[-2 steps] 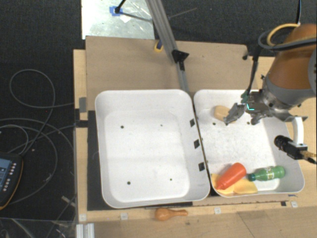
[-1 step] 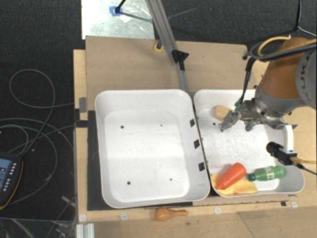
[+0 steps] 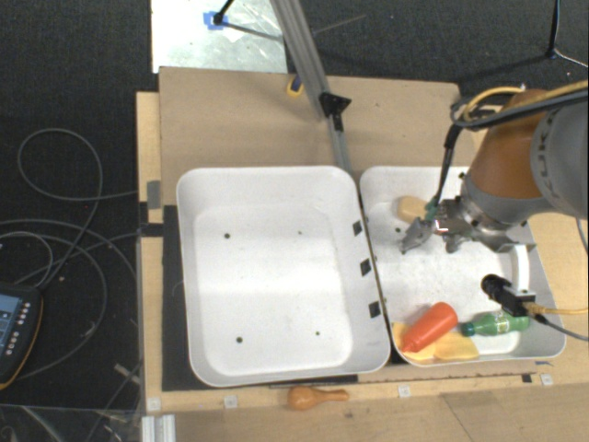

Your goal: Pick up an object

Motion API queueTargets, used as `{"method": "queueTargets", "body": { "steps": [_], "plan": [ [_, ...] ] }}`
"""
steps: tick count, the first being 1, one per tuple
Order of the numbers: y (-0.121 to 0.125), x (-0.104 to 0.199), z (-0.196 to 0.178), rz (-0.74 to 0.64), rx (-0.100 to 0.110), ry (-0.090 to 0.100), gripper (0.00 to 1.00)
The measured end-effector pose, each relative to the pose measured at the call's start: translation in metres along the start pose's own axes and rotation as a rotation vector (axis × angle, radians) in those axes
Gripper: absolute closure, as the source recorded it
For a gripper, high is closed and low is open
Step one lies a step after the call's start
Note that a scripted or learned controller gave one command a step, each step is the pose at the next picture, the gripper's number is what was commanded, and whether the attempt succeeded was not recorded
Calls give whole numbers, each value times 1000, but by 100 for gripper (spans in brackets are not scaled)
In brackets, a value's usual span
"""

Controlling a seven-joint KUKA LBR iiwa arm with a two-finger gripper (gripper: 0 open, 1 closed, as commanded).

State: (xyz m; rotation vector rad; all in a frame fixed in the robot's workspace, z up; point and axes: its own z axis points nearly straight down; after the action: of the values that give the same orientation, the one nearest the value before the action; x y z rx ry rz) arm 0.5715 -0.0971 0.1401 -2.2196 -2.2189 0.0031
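The arm reaches in from the right, its gripper low over the right bin, metal fingers spread apart with nothing between them. Just beside it lies a pale beige lump; an orange cylinder and green bottle rest near the front wall.

The arm hides part of the right bin and the claw's fingers.
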Motion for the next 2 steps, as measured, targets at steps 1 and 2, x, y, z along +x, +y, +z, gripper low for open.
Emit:
{"method": "queueTargets", "body": {
  "steps": [1, 2],
  "plan": [
    [-1, 0, 52, 0, 1, 0, 0],
    [1, 0, 39, 1, -5, 0, 100]
  ]
}}
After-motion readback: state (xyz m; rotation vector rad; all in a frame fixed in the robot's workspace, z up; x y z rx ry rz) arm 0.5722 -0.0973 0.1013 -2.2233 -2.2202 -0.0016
